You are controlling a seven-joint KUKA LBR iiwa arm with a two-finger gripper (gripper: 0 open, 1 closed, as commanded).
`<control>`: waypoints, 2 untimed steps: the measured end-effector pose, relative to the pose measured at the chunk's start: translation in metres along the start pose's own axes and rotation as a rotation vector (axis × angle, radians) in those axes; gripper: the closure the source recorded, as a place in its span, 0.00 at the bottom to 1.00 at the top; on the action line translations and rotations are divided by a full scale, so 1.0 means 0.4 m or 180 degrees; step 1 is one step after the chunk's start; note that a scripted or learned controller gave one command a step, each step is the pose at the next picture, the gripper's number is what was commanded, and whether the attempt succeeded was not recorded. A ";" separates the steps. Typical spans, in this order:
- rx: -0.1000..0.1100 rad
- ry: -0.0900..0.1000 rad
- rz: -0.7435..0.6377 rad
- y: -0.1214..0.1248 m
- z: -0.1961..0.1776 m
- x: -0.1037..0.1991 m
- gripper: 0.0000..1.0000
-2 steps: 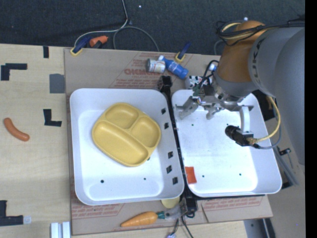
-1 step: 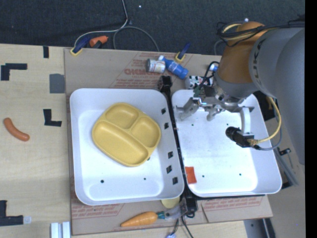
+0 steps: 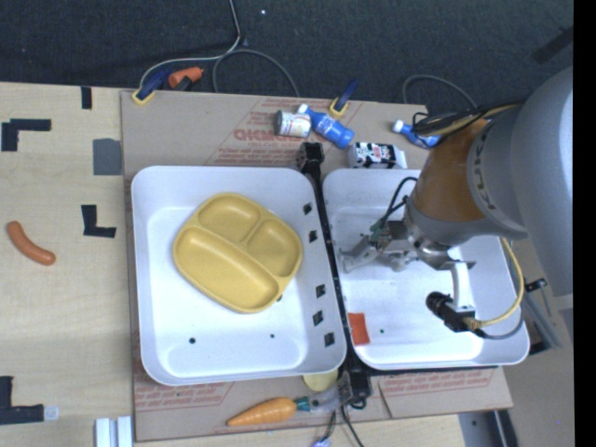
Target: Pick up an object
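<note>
Two bins sit on your worktop; the tool [image 3: 357, 252] hangs low in the right bin [image 3: 484, 347], whether spread or closed you cannot tell. Your nearest target, a small orange object [image 3: 358, 328], lies just toward the near rim from it, hard against the dividing wall.

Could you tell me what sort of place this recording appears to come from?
Most likely a robotics lab set up for grasping trials: a grey arm reaches over two white bins on a cardboard-covered bench, with a yellow divided plate in one bin and a toy carrot beside them.
</note>
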State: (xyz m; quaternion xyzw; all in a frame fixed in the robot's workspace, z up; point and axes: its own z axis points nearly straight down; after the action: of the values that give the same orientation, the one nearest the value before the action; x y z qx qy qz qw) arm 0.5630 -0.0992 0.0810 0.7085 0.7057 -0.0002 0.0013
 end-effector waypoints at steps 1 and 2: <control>-0.0010 0.0003 -0.0022 0.148 -0.078 0.015 0.00; 0.0002 0.0006 -0.0024 0.257 -0.030 0.013 0.00</control>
State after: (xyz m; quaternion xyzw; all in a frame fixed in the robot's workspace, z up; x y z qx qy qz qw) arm 0.6657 -0.0944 0.0932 0.7058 0.7084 0.0003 0.0004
